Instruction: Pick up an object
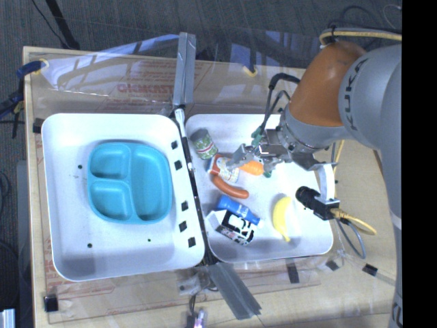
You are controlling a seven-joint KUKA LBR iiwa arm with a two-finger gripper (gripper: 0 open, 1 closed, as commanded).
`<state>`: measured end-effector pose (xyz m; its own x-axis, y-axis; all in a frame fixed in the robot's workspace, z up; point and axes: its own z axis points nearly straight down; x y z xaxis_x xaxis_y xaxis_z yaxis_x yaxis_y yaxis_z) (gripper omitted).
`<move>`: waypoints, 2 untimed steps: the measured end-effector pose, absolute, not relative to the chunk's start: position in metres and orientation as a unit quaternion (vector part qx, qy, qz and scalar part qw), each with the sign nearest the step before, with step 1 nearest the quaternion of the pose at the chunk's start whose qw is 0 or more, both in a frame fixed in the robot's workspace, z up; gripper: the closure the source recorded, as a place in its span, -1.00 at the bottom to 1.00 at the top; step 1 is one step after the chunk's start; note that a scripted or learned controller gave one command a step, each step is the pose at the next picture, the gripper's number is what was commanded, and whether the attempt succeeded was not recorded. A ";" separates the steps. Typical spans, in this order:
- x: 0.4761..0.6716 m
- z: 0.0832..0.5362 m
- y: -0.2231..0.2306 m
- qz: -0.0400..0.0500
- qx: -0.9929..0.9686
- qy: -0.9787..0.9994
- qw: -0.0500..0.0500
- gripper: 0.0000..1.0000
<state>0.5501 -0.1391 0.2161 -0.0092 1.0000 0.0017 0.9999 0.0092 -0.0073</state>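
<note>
Nothing lifted yet, I'd say. Claw [254,157] hovers by the orange piece [252,169]; can't tell if it's spread or pinching.

"KUKA" — on the arm [355,101]

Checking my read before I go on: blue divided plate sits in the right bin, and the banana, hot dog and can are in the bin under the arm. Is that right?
Not quite. The blue divided plate sits in the left bin, as the camera view shows. The rest holds: the banana, hot dog and can are in the right bin, under the arm.
</note>
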 end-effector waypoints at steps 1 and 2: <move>0.563 0.092 -0.137 0.001 -0.670 -0.742 0.001 -1.00; 0.563 0.101 -0.137 0.001 -0.669 -0.744 0.002 1.00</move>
